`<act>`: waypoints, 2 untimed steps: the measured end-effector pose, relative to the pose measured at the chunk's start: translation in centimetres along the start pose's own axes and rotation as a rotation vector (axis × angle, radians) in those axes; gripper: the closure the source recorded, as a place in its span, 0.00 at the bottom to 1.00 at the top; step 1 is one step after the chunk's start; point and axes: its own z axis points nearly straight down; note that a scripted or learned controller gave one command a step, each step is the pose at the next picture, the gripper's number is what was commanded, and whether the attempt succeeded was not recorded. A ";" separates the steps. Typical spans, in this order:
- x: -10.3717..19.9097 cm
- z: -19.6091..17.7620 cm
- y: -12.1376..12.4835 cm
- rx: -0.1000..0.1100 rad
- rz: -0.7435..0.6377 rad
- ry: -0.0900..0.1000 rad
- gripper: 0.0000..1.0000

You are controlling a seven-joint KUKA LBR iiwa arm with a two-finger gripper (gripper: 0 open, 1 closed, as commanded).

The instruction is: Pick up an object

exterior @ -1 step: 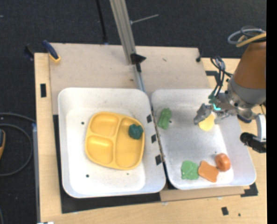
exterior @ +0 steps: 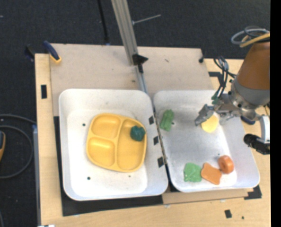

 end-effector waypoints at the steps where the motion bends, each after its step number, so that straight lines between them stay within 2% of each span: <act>1: 0.1 6.2 0.5 0.004 0.002 0.000 0.00; 2: 0.0 11.4 0.4 0.003 0.003 0.000 0.00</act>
